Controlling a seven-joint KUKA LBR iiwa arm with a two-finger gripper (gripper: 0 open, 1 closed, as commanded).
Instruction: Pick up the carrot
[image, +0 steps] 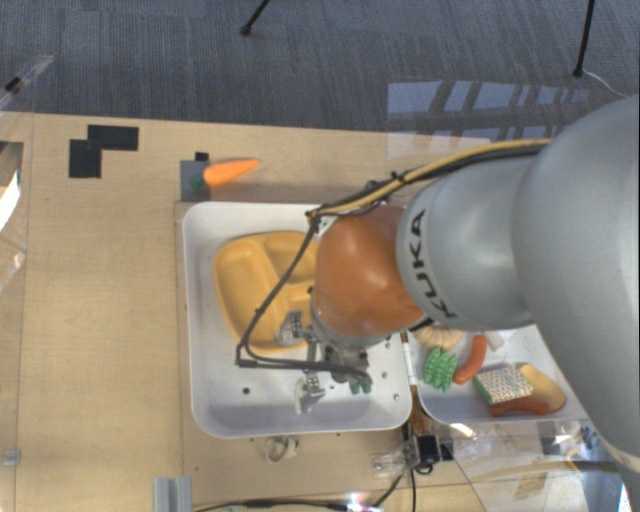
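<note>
- A pale wooden bench (100, 330) bears two white bins side by side, grey carpet behind it.
- Your carrot (230, 171) lies on the bench outside the left bin (200, 400), just beyond its far rim, well apart from the gripper (312, 392).
- The gripper hangs low over the near part of the left bin, beside a yellow dish (255, 280); you cannot tell how it stands, since the orange wrist band (365, 285) covers much of it.
- The arm hides most of the right bin (440, 405), where a green piece (437, 368), a red piece (470, 360) and a grater-like toy (505, 385) show.
- "KUKA" reads along the grey arm (520, 240).
</note>
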